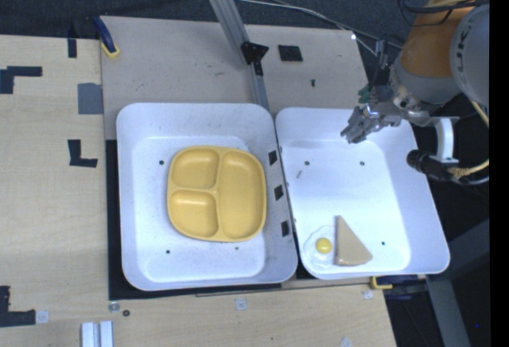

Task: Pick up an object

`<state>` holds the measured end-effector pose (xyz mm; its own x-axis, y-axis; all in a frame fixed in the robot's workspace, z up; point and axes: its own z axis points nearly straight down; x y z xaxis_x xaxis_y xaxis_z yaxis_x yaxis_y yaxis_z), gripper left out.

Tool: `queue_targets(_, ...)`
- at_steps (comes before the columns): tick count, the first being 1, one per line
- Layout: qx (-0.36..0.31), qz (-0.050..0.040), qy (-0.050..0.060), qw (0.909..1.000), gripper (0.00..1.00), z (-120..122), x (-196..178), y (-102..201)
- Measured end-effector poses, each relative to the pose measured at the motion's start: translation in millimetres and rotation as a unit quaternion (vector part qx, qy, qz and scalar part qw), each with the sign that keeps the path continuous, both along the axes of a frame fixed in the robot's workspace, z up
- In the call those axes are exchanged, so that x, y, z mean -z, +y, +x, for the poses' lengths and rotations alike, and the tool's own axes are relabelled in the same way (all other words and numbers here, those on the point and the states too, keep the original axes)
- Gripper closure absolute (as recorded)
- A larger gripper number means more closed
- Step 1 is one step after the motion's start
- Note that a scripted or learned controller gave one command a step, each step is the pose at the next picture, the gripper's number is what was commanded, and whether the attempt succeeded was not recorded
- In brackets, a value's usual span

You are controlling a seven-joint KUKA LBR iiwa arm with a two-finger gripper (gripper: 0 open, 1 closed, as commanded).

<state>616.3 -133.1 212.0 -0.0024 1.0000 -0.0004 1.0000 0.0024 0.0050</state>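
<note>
A yellow divided plate (216,194) lies in the left bin (147,126). In the right bin (398,194) a tan wedge-shaped piece (348,243) rests near the front edge, with a fried egg toy (321,246) touching its left side. My gripper (355,131) hangs over the right bin's far right corner, well away from the wedge and the egg. Nothing shows between its fingers.
A slanted metal pole (227,7) rises from the bench behind the two bins. Black cables (441,166) loop beside the right bin's right rim. A yellow-and-blue clamp (107,39) sits at the bench's far left corner.
</note>
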Motion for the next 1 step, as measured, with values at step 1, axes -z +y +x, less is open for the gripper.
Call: queue_targets(1,0.0,-0.0002,0.0,1.0,1.0,1.0,-53.2,0.4)
